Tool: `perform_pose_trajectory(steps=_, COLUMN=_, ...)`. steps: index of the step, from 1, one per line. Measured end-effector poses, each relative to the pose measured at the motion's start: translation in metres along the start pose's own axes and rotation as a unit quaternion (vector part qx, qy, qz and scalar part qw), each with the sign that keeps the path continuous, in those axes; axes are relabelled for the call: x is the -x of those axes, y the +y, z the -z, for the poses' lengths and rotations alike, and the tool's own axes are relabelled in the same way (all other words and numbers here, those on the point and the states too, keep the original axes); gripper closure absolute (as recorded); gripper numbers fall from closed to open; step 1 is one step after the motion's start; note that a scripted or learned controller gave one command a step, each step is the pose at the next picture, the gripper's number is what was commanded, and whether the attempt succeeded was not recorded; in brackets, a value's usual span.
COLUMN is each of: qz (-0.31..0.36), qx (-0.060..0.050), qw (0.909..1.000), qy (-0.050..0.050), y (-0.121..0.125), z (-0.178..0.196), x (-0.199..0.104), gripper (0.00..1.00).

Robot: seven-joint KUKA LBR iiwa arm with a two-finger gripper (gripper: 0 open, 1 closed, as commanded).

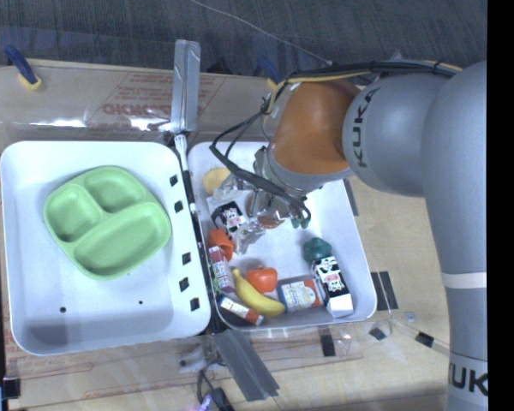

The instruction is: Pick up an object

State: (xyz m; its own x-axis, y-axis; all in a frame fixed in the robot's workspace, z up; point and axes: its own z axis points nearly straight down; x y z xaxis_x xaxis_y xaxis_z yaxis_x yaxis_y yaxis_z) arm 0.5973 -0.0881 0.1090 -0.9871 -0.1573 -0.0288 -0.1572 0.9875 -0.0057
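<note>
My gripper hangs low over the right bin, and under my orange wrist band the fingers blur together; I cannot tell how wide my jaws stand, or whether anything sits between them.

Closest to my jaws, just off toward the divider between the bins, lies a small black-and-white carton. Just beyond it is a pale yellow lemon-like piece. Below my jaws, nearer the bin's front wall, an orange-red tomato-like piece rests against a banana, with a small labelled box beside them. A dark green piece and a cow-print carton sit off toward the arm's side. Farthest, in the left bin, a green divided plate lies well apart.

The risk I judge: the toys crowd together, so closing here could pinch an edge and squirt a piece away, or nudge neighbours and close on nothing.
</note>
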Motion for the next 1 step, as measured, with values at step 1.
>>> perform_pose_trajectory(steps=1, qz=-0.013, qx=0.001, qw=0.9999, qy=-0.005, y=-0.0080, z=0.0002, x=-0.0084, gripper=0.00)
